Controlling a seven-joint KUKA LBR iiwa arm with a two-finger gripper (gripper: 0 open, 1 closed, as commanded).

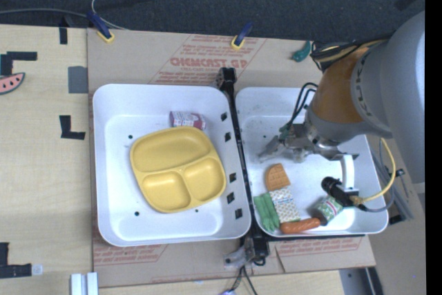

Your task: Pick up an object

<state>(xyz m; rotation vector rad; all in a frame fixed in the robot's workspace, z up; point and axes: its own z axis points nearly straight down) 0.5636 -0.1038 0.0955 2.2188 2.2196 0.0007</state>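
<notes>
Your claw (pixel 277 146) hangs low in the right bin (pixel 359 224), fingers spread and holding nothing, with the orange cracker (pixel 277 177) just below it toward the front, nearest pick, long axis roughly front-to-back.

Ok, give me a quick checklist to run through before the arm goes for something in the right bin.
1. Hand position: the hand sits over the right bin, near its upper left area. Ok.
2. Nothing between the fingers yet: cannot tell, they are too small and blurred.
3. Nearest target: the orange biscuit-like piece lies just below the hand, apart from it. Ok.
4. Clutter: the green packet, patterned packet, orange sausage-like item and small can crowd the bin's lower edge. Not ok for a clean grasp there.
5. Left bin: the yellow divided plate lies away from the hand. Ok.
</notes>
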